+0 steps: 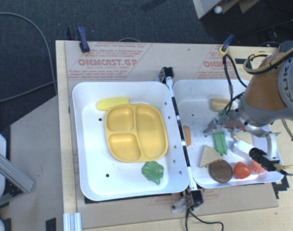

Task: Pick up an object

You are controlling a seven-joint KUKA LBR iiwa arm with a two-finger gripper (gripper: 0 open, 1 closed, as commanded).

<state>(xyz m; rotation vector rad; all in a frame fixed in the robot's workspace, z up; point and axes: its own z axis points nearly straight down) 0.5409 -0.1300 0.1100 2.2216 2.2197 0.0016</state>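
You see 2 bins. The gripper (222, 124) hangs over the right bin (199, 93), just above the green piece (220, 143); you cannot tell its state. Below the green piece lie a wedge (209, 156), a brown disc (220, 171) and a red piece (241, 170). The left bin (86, 143) holds a yellow tray (135, 132), corn (112, 103) and a leaf (153, 171).

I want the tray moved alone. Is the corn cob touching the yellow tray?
Touching: the camera view shows the corn cob lying against the yellow tray's upper-left rim, no gap visible.
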